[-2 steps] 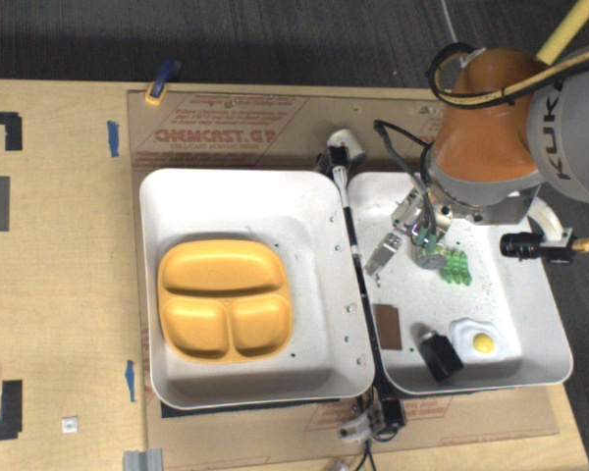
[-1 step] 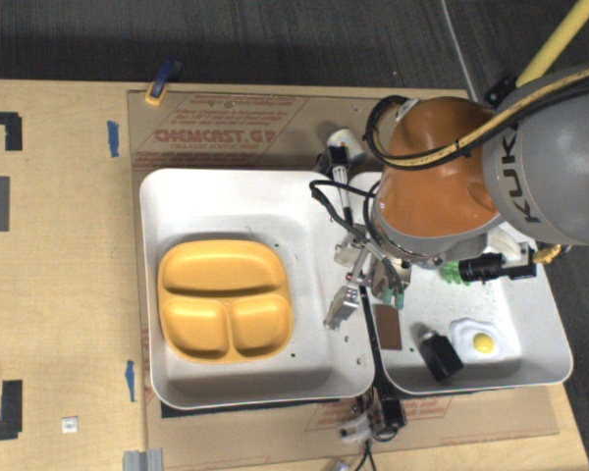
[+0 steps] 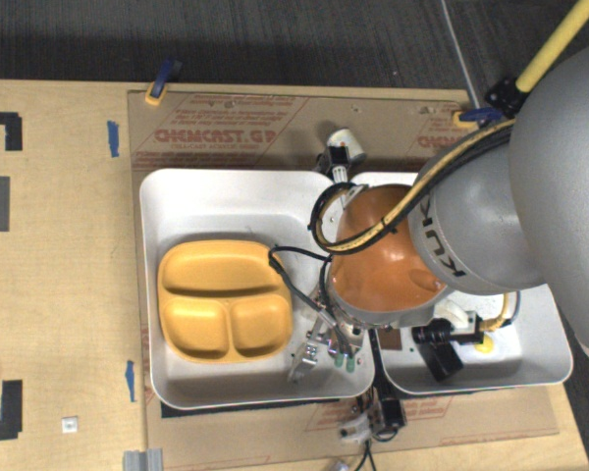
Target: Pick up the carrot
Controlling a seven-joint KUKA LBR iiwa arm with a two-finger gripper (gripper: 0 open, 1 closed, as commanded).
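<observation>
Camera view: tool [image 3: 324,353] low at the left bin's [image 3: 177,199] right edge; opening cannot be told.

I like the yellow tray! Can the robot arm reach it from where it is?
Probably yes. The gripper hangs just beside the yellow tray, over the same white bin, and nothing seems to lie between them.

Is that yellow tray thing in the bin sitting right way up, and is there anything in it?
Right way up and empty: the yellow tray lies flat in the left bin, its three hollows facing up and bare.
</observation>
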